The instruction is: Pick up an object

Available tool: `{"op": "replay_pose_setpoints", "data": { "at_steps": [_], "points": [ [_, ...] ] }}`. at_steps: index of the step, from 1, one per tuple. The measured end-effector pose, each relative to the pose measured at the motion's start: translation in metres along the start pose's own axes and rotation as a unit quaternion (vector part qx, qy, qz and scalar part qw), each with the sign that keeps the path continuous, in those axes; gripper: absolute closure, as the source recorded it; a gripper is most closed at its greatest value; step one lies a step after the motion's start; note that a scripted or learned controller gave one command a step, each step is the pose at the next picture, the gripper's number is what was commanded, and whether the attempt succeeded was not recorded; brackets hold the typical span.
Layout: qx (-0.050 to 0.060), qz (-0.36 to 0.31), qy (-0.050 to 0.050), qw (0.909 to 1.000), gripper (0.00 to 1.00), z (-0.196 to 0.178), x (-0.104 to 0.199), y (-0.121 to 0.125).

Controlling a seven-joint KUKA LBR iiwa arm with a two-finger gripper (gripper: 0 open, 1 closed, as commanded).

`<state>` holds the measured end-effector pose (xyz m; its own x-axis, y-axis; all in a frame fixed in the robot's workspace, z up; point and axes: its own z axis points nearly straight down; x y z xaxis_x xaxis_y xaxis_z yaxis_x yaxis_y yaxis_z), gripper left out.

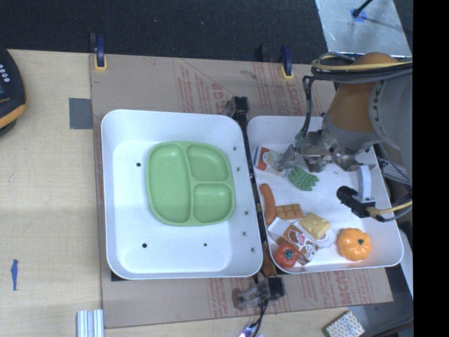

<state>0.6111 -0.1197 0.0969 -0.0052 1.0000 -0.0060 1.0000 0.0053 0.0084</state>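
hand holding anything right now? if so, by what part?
Cannot be told. The hand sits low in the right bin, just above the green toy, but the view does not show anything between its tips.

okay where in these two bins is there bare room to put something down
The left bin has bare white floor all round the green divided plate, widest along its near edge and left side. The right bin is crowded: sausage, cracker, cheese, pumpkin, packets and green toy, with the gripper over its far part.
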Motion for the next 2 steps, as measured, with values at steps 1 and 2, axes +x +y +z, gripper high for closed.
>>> {"op": "replay_pose_setpoints", "data": {
  "at_steps": [1, 2],
  "points": [
    [0.002, 0.0, 0.003, 1.0, 0.0, 0.001, -0.034, 0.048],
    [0.002, -0.002, 0.002, 1.0, 1.0, -0.01, -0.034, 0.048]
  ]
}}
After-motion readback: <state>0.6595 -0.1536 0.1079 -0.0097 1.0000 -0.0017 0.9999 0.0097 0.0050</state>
